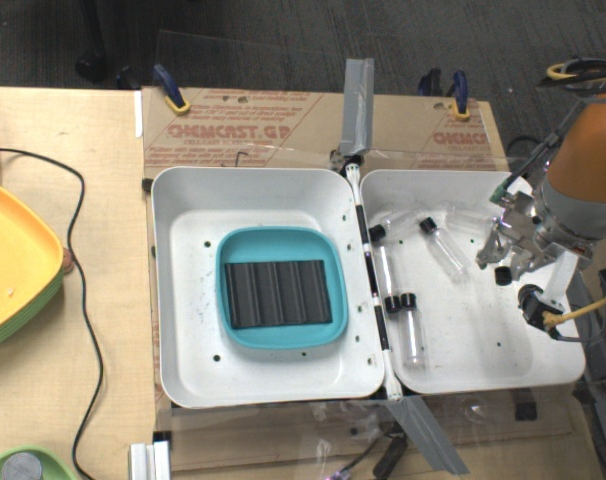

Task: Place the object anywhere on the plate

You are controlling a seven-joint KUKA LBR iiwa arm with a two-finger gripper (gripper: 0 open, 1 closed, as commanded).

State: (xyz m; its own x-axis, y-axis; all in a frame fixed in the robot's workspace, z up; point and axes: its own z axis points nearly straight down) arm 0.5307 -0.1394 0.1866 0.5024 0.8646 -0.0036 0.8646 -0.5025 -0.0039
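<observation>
A teal rectangular plate (281, 241) with a dark ridged centre lies in the middle of the left bin (183, 268). The right bin (473, 343) holds clear plastic vials with black caps. One short vial (440, 245) lies slanted near the bin's middle top. A long tube (382, 268) runs along the left wall. Another vial (408, 328) lies below it, its cap toward the top. My gripper (500, 260) hangs over the right bin's right side, to the right of the short vial and apart from it. I see nothing held in it.
Stacked yellow bowls (13, 268) sit on the wooden bench at the far left, with a black cable (83, 228) looping beside them. Cardboard (243, 123) held by blue clamps (170, 86) backs the bins. A metal divider (358, 108) rises between the bins.
</observation>
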